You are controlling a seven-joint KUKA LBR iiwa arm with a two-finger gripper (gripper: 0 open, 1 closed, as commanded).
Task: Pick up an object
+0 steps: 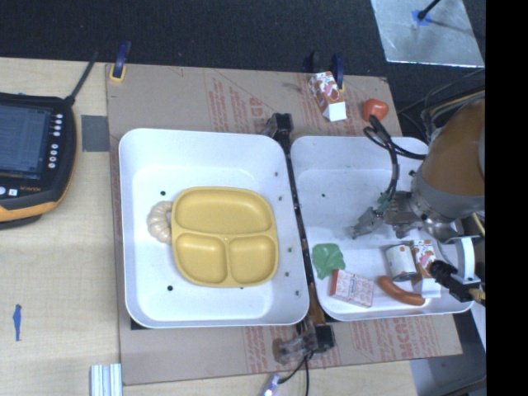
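Over right bin [346, 151] | gripper [369, 221] fingers slightly apart | nothing between them

- Arm [452, 159] enters from right, grey w/ orange band above wrist.
- Wrist angled down-left, cable looped over it.
- Gripper [363, 225] low, pointing left; nothing seen betw. its tips.

Arm [450, 167]: bulky rounded grey body, wide orange band [458, 143] across its upper part. Black cable [386, 147] loops off it in a curve and runs down toward the wrist. Gripper [363, 226]: slim grey metal fingers on a dark grey mount, small green spot at the base. White-and-black block [462, 264] with a black bracket on the arm's lower side.
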